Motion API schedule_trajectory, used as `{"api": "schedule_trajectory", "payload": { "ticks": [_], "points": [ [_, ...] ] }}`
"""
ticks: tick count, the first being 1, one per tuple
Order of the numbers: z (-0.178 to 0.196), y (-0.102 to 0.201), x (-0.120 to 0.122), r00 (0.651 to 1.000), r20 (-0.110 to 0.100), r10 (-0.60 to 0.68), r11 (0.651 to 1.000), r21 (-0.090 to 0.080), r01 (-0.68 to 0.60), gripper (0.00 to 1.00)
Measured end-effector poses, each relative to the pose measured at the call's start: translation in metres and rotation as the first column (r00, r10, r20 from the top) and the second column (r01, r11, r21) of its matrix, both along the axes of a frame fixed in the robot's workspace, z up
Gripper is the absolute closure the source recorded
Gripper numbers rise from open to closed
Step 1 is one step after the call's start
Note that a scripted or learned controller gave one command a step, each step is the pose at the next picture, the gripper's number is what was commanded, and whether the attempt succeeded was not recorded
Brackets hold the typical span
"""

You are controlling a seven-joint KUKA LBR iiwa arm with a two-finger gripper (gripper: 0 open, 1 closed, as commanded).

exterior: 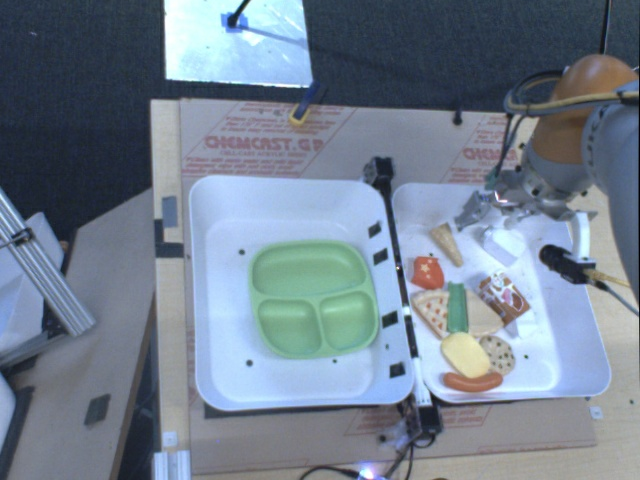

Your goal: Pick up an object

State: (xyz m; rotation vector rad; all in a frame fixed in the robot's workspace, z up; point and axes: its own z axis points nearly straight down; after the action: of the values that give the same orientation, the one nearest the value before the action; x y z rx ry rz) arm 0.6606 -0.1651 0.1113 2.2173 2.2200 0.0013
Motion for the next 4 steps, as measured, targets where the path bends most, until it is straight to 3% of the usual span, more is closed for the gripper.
{"api": "schedule_trajectory", "payload": {
  "ticks": [1, 2, 4],
  "points": [
    [-0.027, 0.001, 0.001, 1.0, -0.002, 0.004, 1.0, 0.001, -0.004, 0.0],
    [-0.014, 0.0, 0.002, 1.0, 0.003, 0.005, 1.0, 0.0, -0.005, 1.0],
    [0.093, 0.008, 0.005, 1.0, 0.004, 0.005, 1.0, 0.001, -0.005, 1.0]
  ]
}}
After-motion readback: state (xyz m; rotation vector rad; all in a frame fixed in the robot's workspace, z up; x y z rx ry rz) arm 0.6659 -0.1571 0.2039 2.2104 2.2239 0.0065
